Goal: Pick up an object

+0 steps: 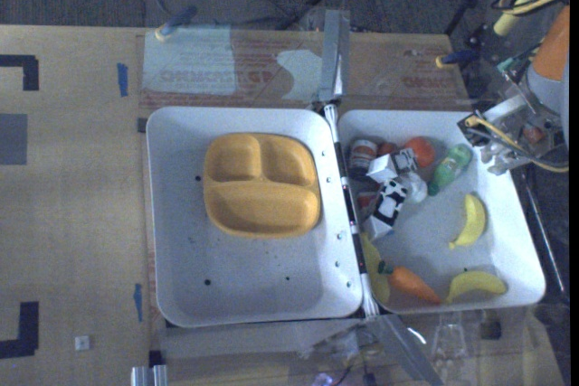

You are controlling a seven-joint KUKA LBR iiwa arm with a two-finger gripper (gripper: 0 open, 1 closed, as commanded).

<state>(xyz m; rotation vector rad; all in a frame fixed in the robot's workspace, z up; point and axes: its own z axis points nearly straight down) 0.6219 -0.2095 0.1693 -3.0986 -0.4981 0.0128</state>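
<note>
The gripper [496, 154] hung over the upper right rim of the right bin [529, 240]; whether it was open or closed could not be told. A green bottle [450, 167] lay just left of it. That bin also held two bananas [469, 221], a carrot [414, 283], a can [362, 155] and a black-and-white box [389, 200]. The left bin [172, 221] held a yellow divided plate [262, 183].
</note>
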